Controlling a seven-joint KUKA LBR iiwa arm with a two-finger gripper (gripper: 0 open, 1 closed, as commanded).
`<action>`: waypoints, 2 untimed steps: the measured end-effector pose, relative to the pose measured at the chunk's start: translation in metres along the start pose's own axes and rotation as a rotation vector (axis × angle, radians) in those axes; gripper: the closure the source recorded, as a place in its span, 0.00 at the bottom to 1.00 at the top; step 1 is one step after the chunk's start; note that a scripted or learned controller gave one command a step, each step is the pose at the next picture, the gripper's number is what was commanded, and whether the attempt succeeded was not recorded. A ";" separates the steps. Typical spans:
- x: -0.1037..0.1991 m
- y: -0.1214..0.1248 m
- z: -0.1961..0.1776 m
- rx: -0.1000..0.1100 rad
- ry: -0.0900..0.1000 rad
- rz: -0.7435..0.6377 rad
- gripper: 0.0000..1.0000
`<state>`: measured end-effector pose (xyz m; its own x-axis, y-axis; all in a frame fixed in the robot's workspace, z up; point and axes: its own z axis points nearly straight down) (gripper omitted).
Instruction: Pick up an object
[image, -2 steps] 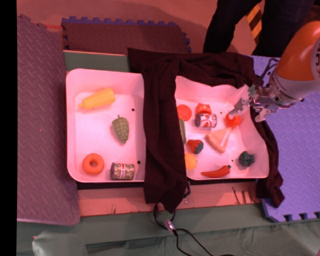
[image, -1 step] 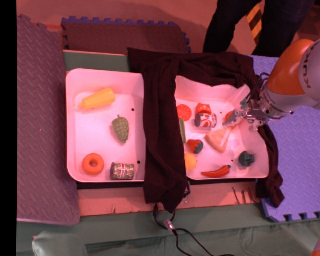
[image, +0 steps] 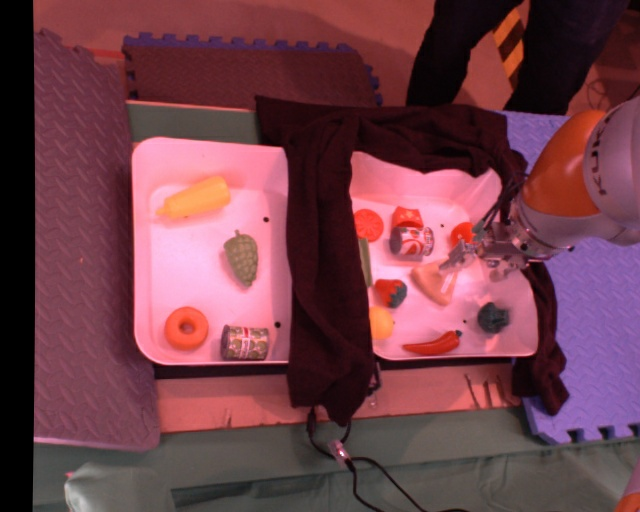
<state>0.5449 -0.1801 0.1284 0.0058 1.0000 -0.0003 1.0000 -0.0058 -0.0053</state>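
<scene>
The gripper (image: 468, 252) hovers, jaws seemingly parted and empty, over the pale wedge (image: 433, 284): probably light, stiff; pinch its flat sides.

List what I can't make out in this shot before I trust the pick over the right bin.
- End effector, camera view: too small and blurred to tell how its fingers stand or whether it holds anything.
- Red item beside it: partly covered by the end effector, so its kind is unclear.
- Green stick and yellow fruit: half hidden under the dark cloth.
- Can label: too small to read.
</scene>
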 end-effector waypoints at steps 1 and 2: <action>0.000 0.007 0.014 -0.024 -0.002 -0.003 0.00; -0.001 0.009 0.001 -0.032 -0.005 0.000 1.00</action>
<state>0.5538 -0.1810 0.1269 0.0057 1.0000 -0.0050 0.9996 -0.0056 0.0267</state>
